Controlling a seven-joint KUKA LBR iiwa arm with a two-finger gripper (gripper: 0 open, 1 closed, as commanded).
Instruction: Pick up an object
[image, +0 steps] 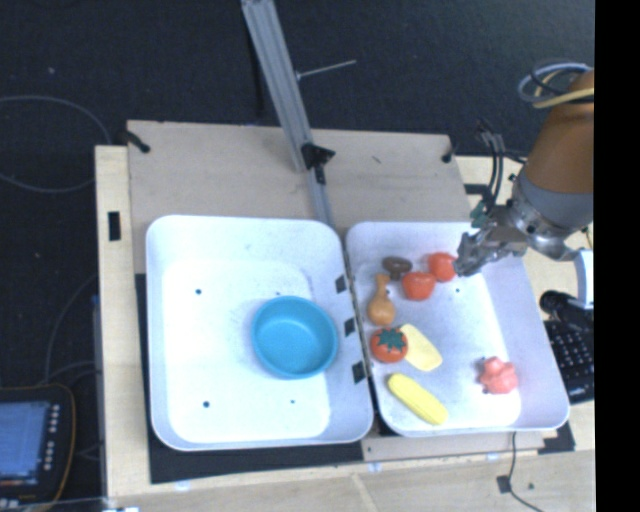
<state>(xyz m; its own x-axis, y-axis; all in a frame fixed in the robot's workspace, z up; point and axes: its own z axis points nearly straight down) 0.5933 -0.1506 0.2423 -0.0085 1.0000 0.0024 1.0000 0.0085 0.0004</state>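
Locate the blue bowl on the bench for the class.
The blue bowl sits in the left bin, toward its right side, just across the divide from the tomato in the right bin.

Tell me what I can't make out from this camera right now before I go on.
- Gripper: dark and small in the camera view; finger state unreadable.
- Red piece beside it: contact with the gripper too blurred to judge.
- Brown items: too small to identify.
- Keyboard: cut off at the right.
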